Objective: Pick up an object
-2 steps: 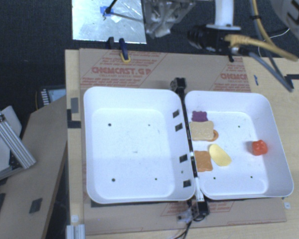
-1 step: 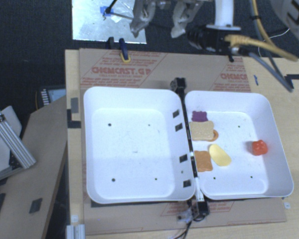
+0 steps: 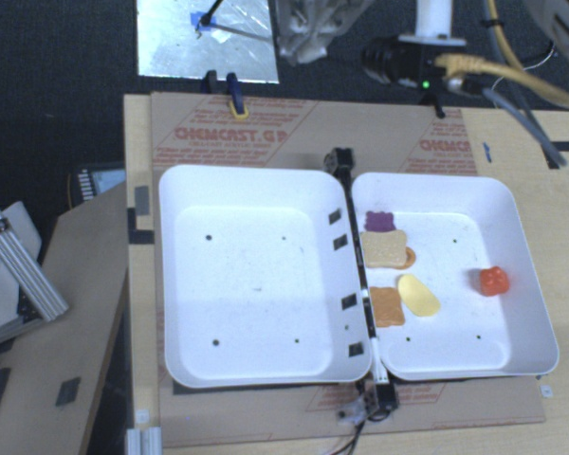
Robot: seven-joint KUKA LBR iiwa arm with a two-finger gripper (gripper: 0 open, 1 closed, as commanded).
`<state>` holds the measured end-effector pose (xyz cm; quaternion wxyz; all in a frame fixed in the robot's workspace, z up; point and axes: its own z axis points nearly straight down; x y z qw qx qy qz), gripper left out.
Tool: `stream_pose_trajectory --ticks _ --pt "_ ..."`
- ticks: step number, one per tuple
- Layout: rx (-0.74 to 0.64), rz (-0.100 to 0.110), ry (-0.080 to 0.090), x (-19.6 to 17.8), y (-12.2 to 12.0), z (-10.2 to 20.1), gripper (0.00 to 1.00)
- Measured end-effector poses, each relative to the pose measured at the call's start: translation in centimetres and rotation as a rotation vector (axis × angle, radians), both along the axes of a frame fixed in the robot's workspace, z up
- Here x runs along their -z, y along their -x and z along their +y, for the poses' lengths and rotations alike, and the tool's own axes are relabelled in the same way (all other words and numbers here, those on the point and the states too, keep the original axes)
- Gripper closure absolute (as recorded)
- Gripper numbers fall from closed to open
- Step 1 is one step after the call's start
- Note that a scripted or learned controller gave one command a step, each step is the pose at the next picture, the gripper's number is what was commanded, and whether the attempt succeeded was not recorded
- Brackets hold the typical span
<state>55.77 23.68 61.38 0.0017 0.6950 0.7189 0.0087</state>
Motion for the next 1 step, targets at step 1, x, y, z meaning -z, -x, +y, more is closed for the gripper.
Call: stream_pose_trajectory --ticks 1 --pt "-0.001 0.001 0.000 0.05 0.00 -0.01 0.00"
